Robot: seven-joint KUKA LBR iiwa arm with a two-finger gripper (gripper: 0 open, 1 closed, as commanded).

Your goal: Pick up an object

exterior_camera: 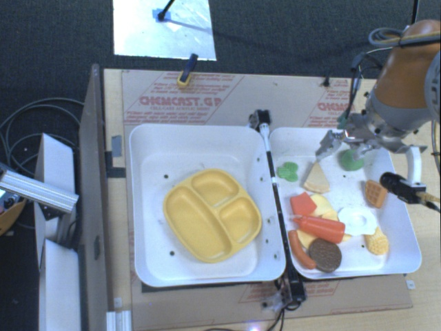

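Closest to the camera, the right bin (406, 257) has its toy food bunched in the front left corner: a brown cookie (325, 254) touching a sausage (300, 249), with an orange carrot (321, 227) just behind them and a red block (303, 203) behind that. A fried egg (357, 220) lies beside the carrot, and a small waffle cone piece (376, 241) sits to its right. The left bin (148, 185) holds just a yellow divided tray (211, 214). Further back in the right bin there's a waffle (374, 193), a cheese wedge (317, 179) and a green leafy bit (287, 171) near the divider. At the far end the gripper (349, 142) hangs low over a green round piece (352, 161), which looks like the target. I honestly can't tell from this angle if the tool is spread or closed, and nothing shows as clearly held. So my guess is we're at the approach step, right before the grab. The next move needs a straight drop onto the green piece and a clean close, staying off the cheese wedge just beside it. The bin wall is close behind, so there's not much room for error.
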